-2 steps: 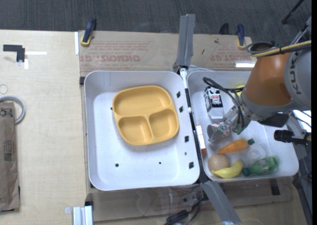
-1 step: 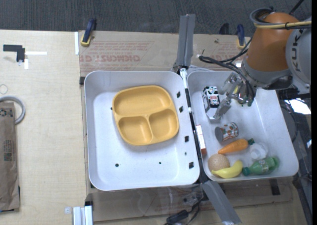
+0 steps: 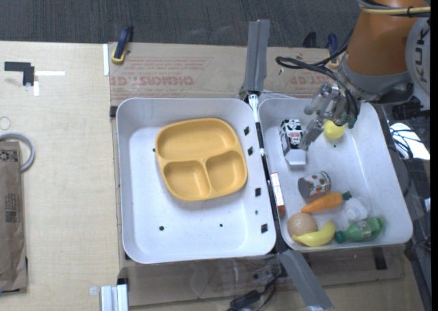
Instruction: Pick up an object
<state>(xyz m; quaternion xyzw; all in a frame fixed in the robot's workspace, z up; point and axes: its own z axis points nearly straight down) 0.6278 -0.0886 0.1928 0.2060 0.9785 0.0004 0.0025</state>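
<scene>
The grey arm with the orange band [image 3: 383, 32] reaches over the right shallow white bin [image 3: 390, 186], beside the left white bin [image 3: 137, 186] holding a yellow three-compartment plastic tray [image 3: 200, 159]. The claw [image 3: 327, 116] hangs low at the bin's upper end; its clench state cannot be told. A small yellow round object [image 3: 334, 131] lies just beside it. Judged step: approach. The next move calls for centring over that object before descending.
</scene>
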